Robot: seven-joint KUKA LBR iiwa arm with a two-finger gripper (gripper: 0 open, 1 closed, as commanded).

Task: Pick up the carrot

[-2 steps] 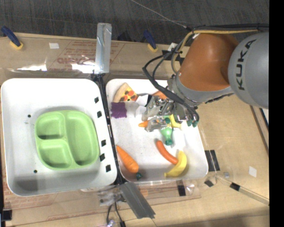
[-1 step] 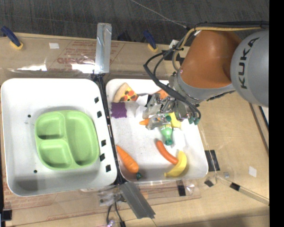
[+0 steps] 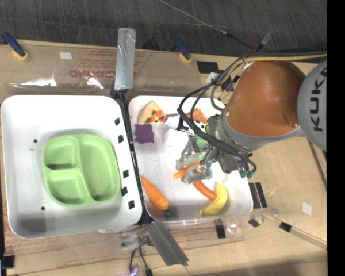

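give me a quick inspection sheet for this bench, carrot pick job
surface: two shallow white bins, the left bin and the right bin, side by side on a brown bench
job's things: carrot lies along the right bin's left wall near the front corner, apart from the gripper
clutter: banana, pizza slice, purple block and a thin orange-red piece in the right bin; green divided plate in the left bin
grippers: gripper low over the middle of the right bin; something orange sits at its tip, too small to identify
cables: black cables loop beside the wrist
surroundings: blue clamps on the far edge, dark floor beyond
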